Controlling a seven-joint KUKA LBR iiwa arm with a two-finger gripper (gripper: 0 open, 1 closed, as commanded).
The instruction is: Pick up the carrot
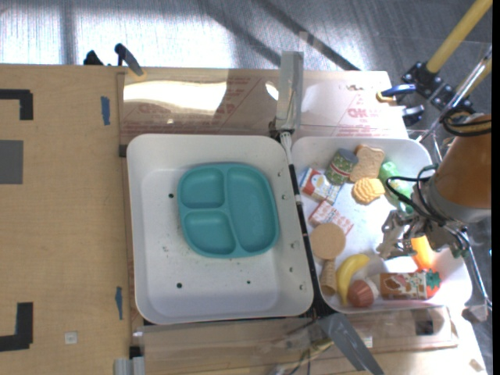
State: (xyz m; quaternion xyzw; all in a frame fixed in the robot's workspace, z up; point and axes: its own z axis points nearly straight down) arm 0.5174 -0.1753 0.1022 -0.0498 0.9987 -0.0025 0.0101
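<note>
A single fixed camera sits above the surface and looks down at a slant, far enough back to take in both white bins. The tool hangs at the right of the picture, over the right bin; the left bin lies well away to the tool's left, near the middle. The far wall fills the top strip.

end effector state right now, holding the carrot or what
End effector: down in the right bin by an orange piece that may be the carrot; open or closed cannot be told, and no grasp is visible.
</note>
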